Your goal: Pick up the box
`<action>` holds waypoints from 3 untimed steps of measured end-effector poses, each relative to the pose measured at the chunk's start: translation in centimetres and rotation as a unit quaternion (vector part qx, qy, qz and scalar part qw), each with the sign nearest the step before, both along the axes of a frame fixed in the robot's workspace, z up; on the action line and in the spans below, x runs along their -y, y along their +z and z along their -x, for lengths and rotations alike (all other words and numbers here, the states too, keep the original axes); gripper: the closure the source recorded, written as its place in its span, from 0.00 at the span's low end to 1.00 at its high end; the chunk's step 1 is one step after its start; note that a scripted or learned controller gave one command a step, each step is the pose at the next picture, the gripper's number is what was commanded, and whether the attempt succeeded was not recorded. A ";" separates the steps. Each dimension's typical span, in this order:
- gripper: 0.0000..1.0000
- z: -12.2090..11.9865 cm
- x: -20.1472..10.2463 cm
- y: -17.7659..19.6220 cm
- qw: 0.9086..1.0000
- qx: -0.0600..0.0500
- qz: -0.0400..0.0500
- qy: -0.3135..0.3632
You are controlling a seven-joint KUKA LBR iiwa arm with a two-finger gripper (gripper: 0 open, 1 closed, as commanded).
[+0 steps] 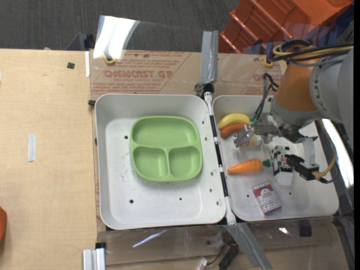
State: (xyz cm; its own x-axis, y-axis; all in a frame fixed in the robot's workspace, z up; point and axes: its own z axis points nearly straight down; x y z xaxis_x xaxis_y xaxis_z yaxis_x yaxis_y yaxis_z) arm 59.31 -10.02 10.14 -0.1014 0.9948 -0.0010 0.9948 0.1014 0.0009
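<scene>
The box (266,198) is small, red and white, and lies flat near the front of the right bin (315,207). The grey arm with its orange band (298,91) reaches down into that bin from the right. My gripper (246,135) sits low in the bin's back left part, beside the banana (233,119) and an orange vegetable (229,130). It is well behind and to the left of the box, and nothing of the box is in it. The arm's wrist hides part of the bin floor.
A carrot (246,166) lies between the gripper and the box. A white and black wrist fitting with a cable (284,165) hangs just right of the carrot. The left bin (112,167) holds a green divided plate (166,148).
</scene>
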 end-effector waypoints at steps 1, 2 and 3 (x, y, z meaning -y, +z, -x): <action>0.00 -6.2 0.3 -1.4 1.000 -0.008 0.000 -0.012; 0.00 -1.8 -0.1 -1.0 1.000 -0.001 0.000 -0.017; 1.00 -2.0 0.0 0.0 1.000 0.000 0.001 -0.018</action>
